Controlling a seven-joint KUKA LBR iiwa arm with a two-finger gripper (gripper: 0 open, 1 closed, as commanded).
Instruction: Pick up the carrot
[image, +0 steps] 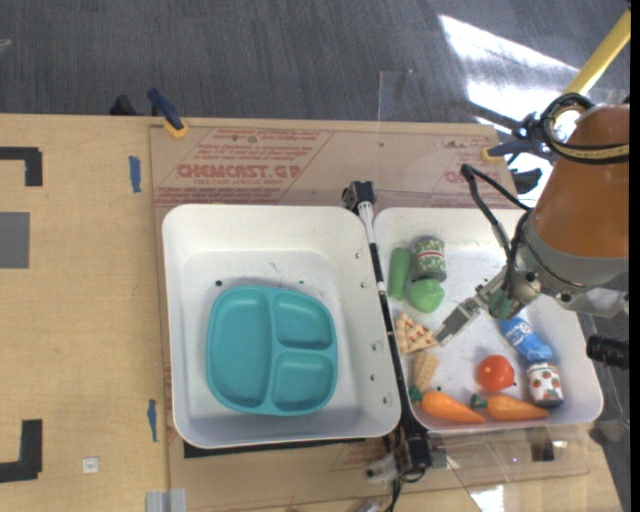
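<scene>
Two orange carrots lie along the front wall of the right bin: one (450, 405) at the front left, the other (516, 407) at the front right, with green tops between them. My gripper (470, 313) hangs over the middle of that bin, slanting down to the left. It is well behind both carrots and holds nothing that I can see. Its tip points toward a pizza slice (414, 333).
The right bin (590, 395) also holds a red tomato (494, 372), a small red-and-white can (543, 383), a blue packet (526, 340), a green can (430, 258) and green vegetables (425, 294). A teal divided plate (270, 350) lies in the left bin (185, 300).
</scene>
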